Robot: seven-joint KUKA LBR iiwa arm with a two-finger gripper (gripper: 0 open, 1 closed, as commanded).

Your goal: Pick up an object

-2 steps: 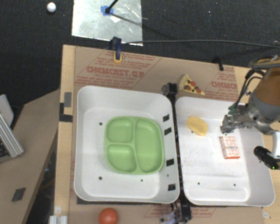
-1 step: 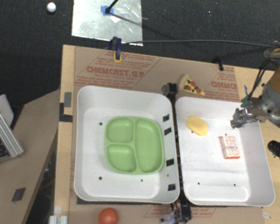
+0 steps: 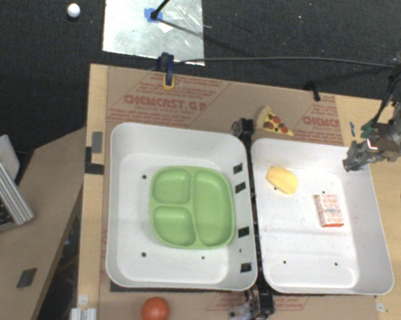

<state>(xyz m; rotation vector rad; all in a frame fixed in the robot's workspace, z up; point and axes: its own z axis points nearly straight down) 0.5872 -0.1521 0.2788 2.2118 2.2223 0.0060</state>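
A yellow lump lies in the right bin, near its far left. A small red and white packet lies to the right of it in the same bin. My gripper hangs over the far right corner of that bin, apart from both objects, with nothing visible between its fingers. The arm reaches in from the right edge.
The left bin holds a green divided plate. A toy pizza slice lies on the cardboard behind the bins. A red ball sits on the bench in front of the left bin.
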